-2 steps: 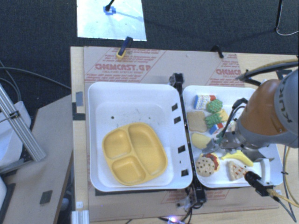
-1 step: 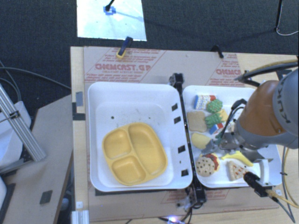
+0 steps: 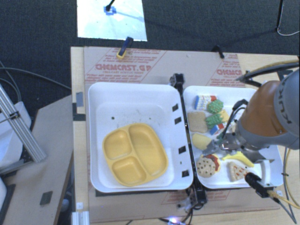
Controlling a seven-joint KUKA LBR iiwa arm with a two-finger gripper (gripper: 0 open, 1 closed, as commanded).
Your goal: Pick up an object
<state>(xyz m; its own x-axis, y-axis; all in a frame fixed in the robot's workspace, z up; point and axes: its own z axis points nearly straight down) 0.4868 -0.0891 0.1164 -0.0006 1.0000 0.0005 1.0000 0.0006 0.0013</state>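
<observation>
Toy food pieces crowded the right-hand white bin [image 3: 276,170], and my gripper [image 3: 224,144] hung low among them, right of centre in the frame.

I could not tell how my hand was set, nor that it pinched anything. To do this step well, I judged I should settle on one piece with room around it, such as the pale yellow wedge [image 3: 200,140] just left of my hand, and come down square over it. Near it lay a yellow plastic banana [image 3: 240,159], a round cookie-like piece [image 3: 206,166], a pizza slice [image 3: 236,172], a tan bread slice [image 3: 197,121] and green broccoli [image 3: 215,107]. The left white bin [image 3: 112,100] held a yellow three-compartment tray [image 3: 135,153].
</observation>
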